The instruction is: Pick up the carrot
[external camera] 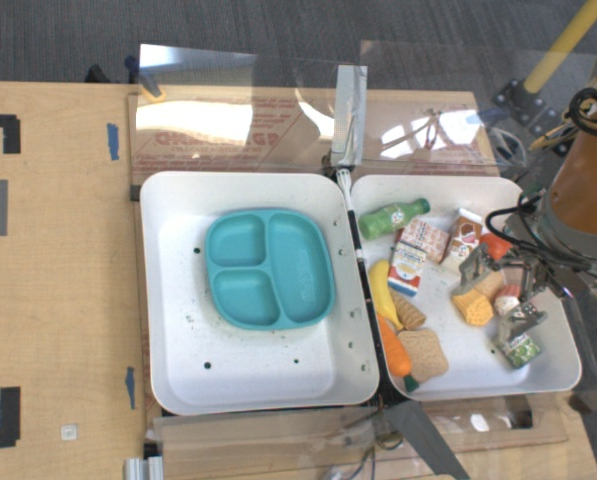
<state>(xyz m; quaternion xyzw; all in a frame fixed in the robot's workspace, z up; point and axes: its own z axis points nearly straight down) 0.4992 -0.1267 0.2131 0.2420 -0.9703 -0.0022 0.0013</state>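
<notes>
Gripper over R bin; carrot w/ toy food inside.

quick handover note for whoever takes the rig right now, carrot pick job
Gripper: low over the right side of the right white bin, among the toy food there; finger state unclear.
Orange toy carrot: lies along that bin's left wall, below the yellow banana, beside the tan cracker.
Done: nothing; carrot not lifted.
Left: cross to the carrot, grasp, lift.
</notes>
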